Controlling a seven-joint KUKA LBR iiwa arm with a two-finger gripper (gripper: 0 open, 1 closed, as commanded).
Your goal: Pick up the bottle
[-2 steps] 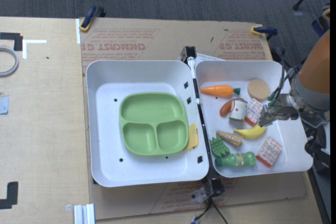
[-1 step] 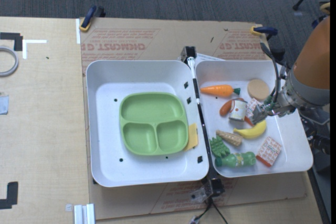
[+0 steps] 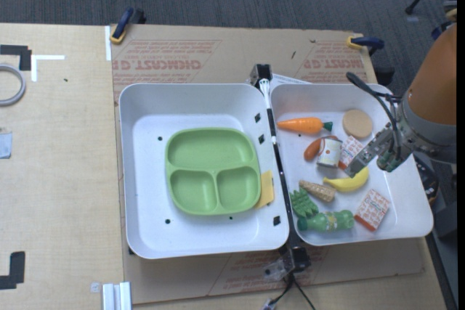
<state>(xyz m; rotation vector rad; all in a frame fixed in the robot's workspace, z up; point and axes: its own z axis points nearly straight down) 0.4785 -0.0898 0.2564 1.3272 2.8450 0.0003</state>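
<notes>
One green bottle [image 3: 326, 221] lies along the right bin's [image 3: 407, 225] near wall; fingers' [image 3: 361, 165] spread unclear.

green bottle [image 3: 327, 221], orange carrot [image 3: 300, 125], yellow banana [image 3: 347, 181], light green divided plate [image 3: 213, 170], white bins [image 3: 138, 178]

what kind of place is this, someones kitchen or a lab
Most likely a robot lab bench, not a kitchen: two white bins sit on cardboard clamped to a table, the food, like the banana, looks like toys, and a robot arm reaches in.
</notes>
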